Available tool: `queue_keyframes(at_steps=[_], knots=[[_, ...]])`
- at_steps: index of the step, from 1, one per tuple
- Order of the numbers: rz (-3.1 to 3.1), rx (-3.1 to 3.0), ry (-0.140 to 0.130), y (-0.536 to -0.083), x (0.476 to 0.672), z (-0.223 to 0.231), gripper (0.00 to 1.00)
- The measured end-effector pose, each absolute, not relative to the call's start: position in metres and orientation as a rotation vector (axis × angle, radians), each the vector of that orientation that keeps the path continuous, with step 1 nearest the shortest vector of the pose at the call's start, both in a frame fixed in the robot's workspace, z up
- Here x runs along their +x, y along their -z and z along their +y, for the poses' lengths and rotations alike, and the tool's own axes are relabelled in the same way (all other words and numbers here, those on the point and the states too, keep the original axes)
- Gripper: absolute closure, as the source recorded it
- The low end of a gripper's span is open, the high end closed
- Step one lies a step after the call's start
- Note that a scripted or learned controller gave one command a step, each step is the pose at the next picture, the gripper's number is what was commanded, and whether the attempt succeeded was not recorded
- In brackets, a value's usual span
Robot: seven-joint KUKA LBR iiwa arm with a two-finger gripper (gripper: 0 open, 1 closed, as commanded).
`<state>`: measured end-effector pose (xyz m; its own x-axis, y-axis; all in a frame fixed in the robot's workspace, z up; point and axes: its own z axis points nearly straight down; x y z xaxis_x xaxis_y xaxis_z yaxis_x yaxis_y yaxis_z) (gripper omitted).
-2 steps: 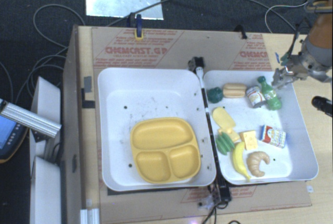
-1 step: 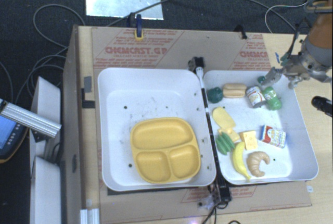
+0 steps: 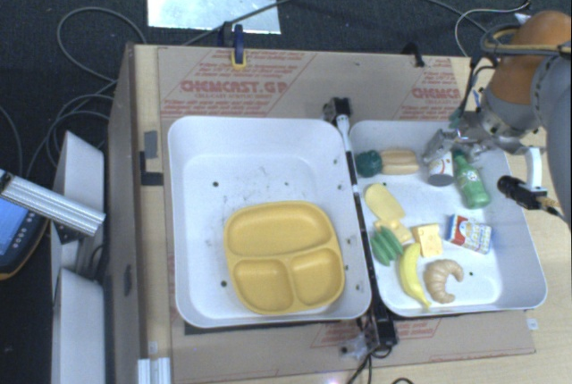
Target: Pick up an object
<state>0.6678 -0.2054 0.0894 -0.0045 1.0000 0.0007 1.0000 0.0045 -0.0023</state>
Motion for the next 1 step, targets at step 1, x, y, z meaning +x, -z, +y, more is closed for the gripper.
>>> queue_keyframes(at_steps=[1], knots=[[-2.235, -2.217, 0.003, -0.1039, 0.6704, -0.2061, 1.00]])
